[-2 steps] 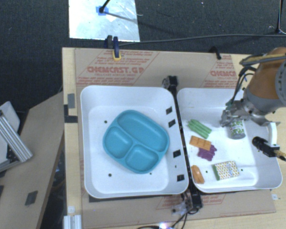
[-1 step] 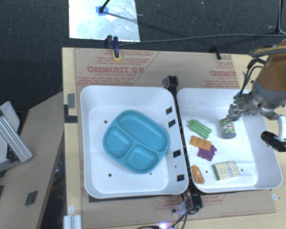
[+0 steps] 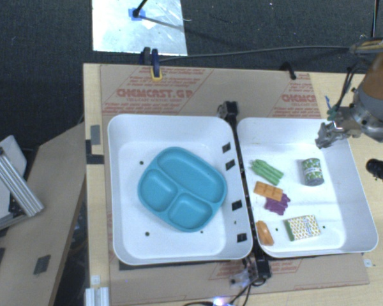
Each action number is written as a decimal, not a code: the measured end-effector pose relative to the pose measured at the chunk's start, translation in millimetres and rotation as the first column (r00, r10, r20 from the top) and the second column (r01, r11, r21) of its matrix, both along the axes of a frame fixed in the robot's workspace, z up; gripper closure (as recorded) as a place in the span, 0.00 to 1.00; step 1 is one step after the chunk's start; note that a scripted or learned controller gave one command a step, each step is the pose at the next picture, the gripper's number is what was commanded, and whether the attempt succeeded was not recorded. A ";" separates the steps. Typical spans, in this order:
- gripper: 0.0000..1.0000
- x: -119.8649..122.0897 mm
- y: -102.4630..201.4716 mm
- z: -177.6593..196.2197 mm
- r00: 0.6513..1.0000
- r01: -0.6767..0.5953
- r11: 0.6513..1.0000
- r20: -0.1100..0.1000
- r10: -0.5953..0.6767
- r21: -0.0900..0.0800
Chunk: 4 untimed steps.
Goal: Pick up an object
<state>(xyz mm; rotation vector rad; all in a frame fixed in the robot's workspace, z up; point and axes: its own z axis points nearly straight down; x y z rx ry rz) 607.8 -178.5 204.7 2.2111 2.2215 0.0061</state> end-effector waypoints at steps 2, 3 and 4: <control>1.00 18.0 52.4 40.7 1.000 -0.005 1.000 -0.005 0.005 0.003; 1.00 27.2 107.3 26.6 1.000 -0.005 1.000 -0.006 0.005 0.004; 1.00 46.4 162.6 25.2 1.000 -0.005 1.000 -0.004 0.005 0.004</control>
